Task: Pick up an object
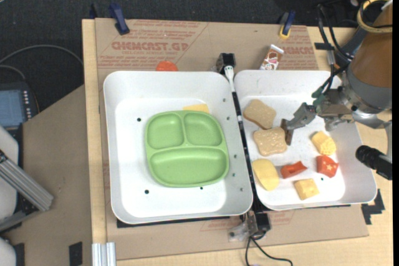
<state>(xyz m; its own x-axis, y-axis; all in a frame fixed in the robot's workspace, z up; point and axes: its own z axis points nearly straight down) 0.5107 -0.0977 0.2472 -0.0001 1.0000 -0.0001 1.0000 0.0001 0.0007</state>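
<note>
Grey two-finger gripper [292, 126] hovers over the shallow white right bin [355, 196], at three o'clock of the tan toast-shaped slice [270, 141]; whether it grips, I cannot tell.

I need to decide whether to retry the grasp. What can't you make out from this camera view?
- Gripper: dark and small above the right bin; whether it touches the bread slice cannot be told.
- Yellow piece in the left bin: mostly hidden behind the green divided plate.
- Arm: cut off by the right edge.
- Small carton beyond the bins: print too small to read.
</note>
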